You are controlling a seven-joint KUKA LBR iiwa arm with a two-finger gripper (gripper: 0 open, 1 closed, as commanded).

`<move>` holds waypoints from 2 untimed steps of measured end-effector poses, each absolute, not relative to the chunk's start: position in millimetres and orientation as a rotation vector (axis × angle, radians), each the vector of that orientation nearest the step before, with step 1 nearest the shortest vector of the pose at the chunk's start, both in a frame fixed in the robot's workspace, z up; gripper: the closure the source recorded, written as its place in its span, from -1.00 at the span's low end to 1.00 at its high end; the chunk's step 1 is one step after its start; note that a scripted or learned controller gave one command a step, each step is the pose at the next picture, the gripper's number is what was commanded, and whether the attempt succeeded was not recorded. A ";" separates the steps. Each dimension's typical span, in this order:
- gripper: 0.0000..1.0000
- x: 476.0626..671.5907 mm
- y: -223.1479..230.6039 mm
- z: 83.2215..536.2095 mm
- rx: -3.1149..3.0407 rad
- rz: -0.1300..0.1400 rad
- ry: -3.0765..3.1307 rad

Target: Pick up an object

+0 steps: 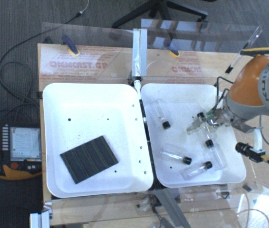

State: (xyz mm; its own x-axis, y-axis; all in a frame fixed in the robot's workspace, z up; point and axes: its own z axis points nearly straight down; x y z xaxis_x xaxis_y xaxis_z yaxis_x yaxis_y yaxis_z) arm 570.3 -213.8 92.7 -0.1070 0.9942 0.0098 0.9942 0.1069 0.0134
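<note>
Claw (195, 126) low over right bin (172, 91) among clear vials (176, 155); grip state could not be told.

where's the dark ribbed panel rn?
The panel lies flat in the left bin, in its lower half, turned at an angle. The vials are all in the right bin, where the gripper is.
</note>
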 end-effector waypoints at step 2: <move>1.00 647.9 -189.9 90.2 2.173 -0.035 2.288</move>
